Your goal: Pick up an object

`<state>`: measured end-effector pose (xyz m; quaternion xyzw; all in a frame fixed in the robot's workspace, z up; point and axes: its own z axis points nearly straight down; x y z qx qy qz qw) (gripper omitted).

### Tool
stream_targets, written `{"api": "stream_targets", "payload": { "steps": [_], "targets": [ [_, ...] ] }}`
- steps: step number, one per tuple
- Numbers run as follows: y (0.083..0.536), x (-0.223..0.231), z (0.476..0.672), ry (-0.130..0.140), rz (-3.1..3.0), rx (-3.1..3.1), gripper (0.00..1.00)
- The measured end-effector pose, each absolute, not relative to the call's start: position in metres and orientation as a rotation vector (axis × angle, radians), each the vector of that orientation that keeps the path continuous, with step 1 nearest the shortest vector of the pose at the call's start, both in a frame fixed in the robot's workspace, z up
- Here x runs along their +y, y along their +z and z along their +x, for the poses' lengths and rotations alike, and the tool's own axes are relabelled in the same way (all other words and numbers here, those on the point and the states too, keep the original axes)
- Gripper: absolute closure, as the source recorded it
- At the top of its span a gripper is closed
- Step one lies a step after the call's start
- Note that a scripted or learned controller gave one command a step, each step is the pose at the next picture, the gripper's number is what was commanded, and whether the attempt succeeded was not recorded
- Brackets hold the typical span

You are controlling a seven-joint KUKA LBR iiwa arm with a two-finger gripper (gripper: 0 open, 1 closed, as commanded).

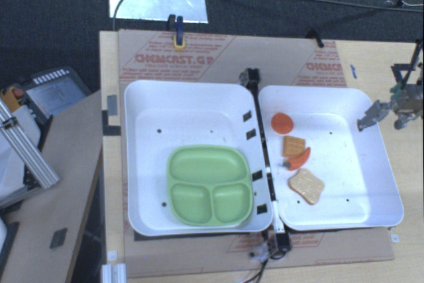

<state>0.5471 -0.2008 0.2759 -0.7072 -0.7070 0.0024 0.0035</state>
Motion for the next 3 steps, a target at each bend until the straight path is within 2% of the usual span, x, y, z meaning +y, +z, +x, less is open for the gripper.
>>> {"api": "stream_targets", "payload": {
  "steps": [1, 3],
  "targets": [
    [0.282, -0.2, 0.549, -0.001, -2.219, -2.226, 0.0],
    [0.183, -0.204, 0.539, 0.002, -2.219, -2.22, 0.0]
  ]
}}
